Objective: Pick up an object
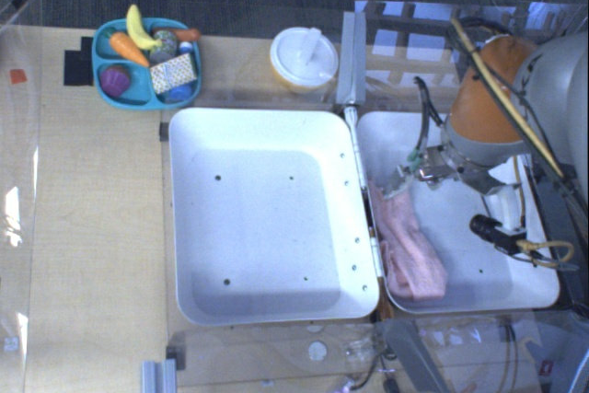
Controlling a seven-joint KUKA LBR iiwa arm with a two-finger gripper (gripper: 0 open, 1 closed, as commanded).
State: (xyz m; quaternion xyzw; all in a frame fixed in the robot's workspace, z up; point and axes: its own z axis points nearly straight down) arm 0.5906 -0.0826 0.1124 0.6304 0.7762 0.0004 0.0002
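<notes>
A long pink, soft-looking object [409, 246] lies along the left wall of the right bin [479, 294], running from mid-bin toward its front edge. My gripper [410, 176] hangs low over the bin just above the pink object's far end, at the tip of the grey arm with the orange band [486, 98]. Whether it touches the pink object cannot be made out from this angle.
The left bin [193, 225] sits beside the right one, divided by a shared rim. A blue tray [118, 97] of toy food and a white lidded cup [305, 58] stand behind it. A black fitting with a yellow cable [502, 236] lies over the right bin's right side.
</notes>
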